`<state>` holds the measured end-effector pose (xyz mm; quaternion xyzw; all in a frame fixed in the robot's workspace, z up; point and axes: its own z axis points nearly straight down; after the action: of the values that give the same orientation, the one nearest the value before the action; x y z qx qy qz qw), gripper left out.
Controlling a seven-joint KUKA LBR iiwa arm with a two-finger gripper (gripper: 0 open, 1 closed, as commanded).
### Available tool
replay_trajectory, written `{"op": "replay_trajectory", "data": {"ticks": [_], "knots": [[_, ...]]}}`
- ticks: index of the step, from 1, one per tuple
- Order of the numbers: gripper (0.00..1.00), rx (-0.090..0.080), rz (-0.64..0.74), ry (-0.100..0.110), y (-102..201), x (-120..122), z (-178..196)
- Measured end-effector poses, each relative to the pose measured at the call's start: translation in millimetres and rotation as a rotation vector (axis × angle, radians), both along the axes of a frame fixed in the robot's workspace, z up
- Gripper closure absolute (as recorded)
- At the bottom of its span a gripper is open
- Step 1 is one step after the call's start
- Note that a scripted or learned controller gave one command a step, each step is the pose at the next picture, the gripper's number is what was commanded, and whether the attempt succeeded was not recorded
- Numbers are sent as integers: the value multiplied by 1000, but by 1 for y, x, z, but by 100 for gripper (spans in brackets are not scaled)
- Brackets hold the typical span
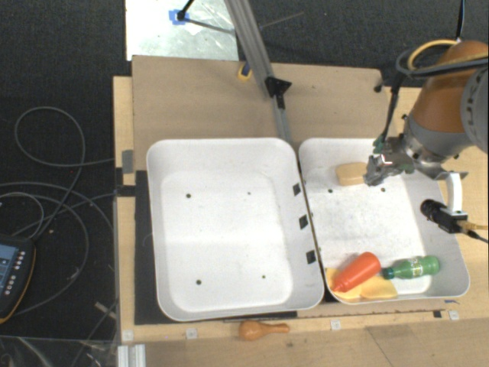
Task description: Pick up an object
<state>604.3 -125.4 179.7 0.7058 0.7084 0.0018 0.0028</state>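
The gripper [376, 173] hangs over the far part of the right bin [382, 216], just beside a small tan block [351, 174] that lies on the bin floor to its left. From this angle the gripper reads as a dark grey lump, and whether it is spread or closed cannot be told; the block looks to be beside it, perhaps touching, and not lifted. Above the gripper, the arm's orange band [447, 102] and grey wrist rise toward the right edge of the view.

In the near corner of the same bin, well apart from the gripper, an orange carrot-shaped toy [356, 271] lies tilted over a flat yellow piece [372, 290]. Just to their right a green bottle [411, 267] lies on its side.

The left bin [225, 224] sits alongside, its rim meeting the right bin's rim. On the bench in front of it rests a small brown pear-shaped object [262, 329].
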Motion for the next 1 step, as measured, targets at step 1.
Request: {"op": "replay_trajectory", "data": {"ticks": [1], "knots": [[100, 0, 0, 0, -8, 0, 47]]}}
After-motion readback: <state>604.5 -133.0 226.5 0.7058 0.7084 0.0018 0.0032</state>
